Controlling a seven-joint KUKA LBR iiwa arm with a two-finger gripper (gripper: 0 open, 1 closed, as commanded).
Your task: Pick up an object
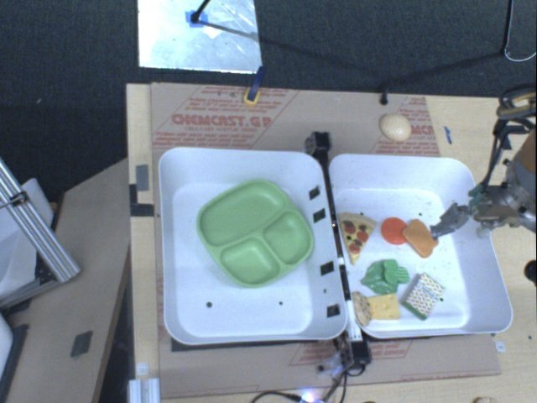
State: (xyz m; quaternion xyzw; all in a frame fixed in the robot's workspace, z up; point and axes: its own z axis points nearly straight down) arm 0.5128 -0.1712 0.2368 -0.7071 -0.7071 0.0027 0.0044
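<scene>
bright even light, perhaps slightly soft focus

Right bin crowded low, open up top

Toys cluster in right bin (470,175): pizza (357,234), tomato (393,230), bread (419,238), lettuce (385,275), cheese (384,306), box (424,295). Far half bare. Left bin (180,309): tray (254,232) mid-floor, margins free.

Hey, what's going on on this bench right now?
A robot arm reaches in from the right, its gripper low over the right bin, right beside an orange toy piece. Nothing is visibly held yet. That bin also holds a red round piece, a pizza slice, a green leafy toy and a patterned block. A green divided plate sits in the left bin.
</scene>
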